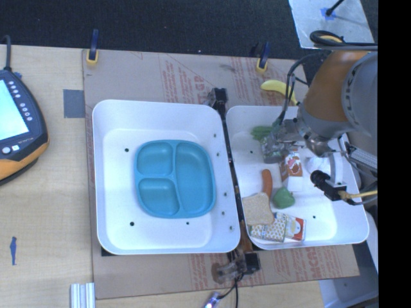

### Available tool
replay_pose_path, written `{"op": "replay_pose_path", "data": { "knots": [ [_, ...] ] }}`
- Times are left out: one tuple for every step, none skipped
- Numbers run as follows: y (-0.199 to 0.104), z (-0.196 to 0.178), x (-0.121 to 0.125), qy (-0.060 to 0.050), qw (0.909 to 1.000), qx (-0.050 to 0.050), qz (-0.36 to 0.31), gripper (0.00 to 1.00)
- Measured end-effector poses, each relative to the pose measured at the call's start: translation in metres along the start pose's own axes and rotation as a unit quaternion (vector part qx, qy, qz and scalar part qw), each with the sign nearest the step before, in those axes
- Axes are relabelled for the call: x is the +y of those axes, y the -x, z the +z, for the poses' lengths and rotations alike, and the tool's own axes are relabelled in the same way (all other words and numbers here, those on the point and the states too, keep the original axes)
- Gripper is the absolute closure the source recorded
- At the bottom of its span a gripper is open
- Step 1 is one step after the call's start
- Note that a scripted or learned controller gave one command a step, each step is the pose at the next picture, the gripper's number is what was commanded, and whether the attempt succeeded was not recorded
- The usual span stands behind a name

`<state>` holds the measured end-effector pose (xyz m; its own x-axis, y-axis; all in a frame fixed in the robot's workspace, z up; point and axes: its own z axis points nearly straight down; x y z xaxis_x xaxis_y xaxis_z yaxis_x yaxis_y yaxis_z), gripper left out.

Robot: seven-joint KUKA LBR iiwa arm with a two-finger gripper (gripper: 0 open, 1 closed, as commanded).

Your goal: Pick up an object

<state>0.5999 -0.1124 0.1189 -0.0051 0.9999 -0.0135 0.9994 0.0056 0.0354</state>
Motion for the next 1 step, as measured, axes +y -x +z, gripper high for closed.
{"op": "replay_pose_path", "data": {
  "knots": [
    [-0.0005,0.0026,-0.0017,-0.003,1.0,0.0,0.0,0.0]
  ]
}}
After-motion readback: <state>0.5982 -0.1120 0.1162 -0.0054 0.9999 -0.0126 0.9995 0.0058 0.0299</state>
